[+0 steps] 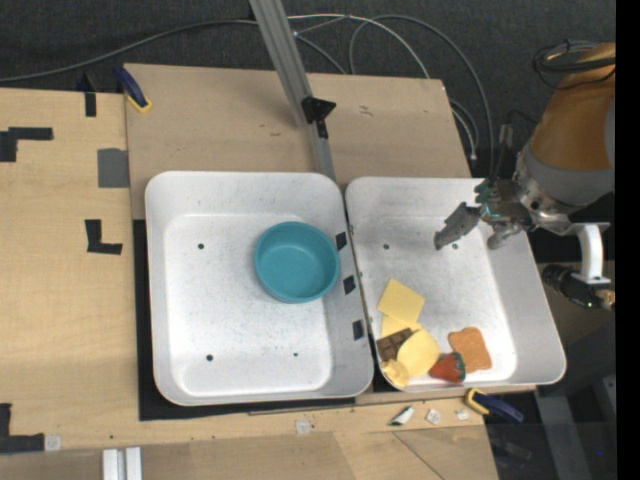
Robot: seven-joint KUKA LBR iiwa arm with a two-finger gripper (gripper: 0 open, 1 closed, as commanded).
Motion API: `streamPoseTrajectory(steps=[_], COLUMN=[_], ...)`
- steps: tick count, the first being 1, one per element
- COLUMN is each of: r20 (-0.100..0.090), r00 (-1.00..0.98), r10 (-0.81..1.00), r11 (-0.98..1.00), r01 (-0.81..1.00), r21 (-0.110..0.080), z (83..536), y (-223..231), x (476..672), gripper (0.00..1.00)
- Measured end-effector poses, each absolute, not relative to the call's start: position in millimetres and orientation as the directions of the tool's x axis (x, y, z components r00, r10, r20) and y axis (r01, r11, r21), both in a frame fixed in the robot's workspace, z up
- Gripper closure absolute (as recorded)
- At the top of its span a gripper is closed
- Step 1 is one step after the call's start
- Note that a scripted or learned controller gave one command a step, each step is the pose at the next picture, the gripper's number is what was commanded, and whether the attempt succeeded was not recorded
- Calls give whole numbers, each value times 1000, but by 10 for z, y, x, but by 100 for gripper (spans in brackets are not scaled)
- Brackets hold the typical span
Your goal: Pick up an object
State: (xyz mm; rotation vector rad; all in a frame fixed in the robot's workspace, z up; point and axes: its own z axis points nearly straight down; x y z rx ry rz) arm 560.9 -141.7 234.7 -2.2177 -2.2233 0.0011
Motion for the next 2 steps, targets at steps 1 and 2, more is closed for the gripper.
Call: streamPoseTrajectory(steps=[1,2], r20=[1,1], r00=[-3,-1], r10=[1000,1000], r11=[3,1], r01=[1000,1000], r21=[-1,-8], z=[2347,1724], y=[-1417,-1380], x=[5609,5541], gripper=[0,0])
